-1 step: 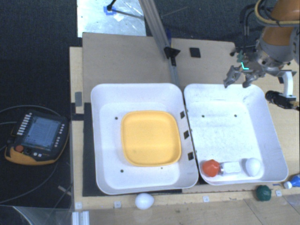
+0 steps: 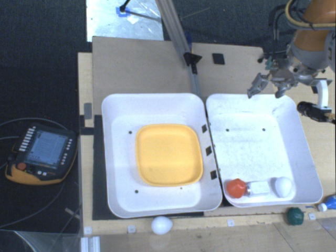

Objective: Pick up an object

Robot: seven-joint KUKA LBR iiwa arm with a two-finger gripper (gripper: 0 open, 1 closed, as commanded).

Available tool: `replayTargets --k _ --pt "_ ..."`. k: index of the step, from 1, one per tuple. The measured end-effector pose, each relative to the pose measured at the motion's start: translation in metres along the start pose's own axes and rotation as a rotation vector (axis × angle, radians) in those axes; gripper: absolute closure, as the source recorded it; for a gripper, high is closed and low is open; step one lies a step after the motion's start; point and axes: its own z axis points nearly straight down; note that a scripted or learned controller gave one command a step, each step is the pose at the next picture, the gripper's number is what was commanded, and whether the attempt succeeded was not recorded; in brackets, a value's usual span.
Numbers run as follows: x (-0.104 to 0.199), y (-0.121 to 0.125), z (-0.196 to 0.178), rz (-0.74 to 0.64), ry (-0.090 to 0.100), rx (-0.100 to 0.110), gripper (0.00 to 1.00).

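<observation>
Orange ball lies well apart from gripper

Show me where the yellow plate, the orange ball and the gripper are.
yellow plate [image 2: 169,155], camera view, middle of its flat face, in the left bin.
orange ball [image 2: 235,188], camera view, its top, near the right bin's front edge.
gripper [image 2: 268,90], camera view, midway between its fingertips.

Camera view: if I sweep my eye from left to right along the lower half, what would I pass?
Handheld control pad → yellow plate in the left bin → orange ball → white egg-shaped object in the right bin → dark green ball.
</observation>
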Motion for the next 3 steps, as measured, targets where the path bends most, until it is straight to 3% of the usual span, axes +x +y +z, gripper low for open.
replayTargets --k 3 --pt "0.006 0.012 0.15 0.0 0.0 0.003 0.0"
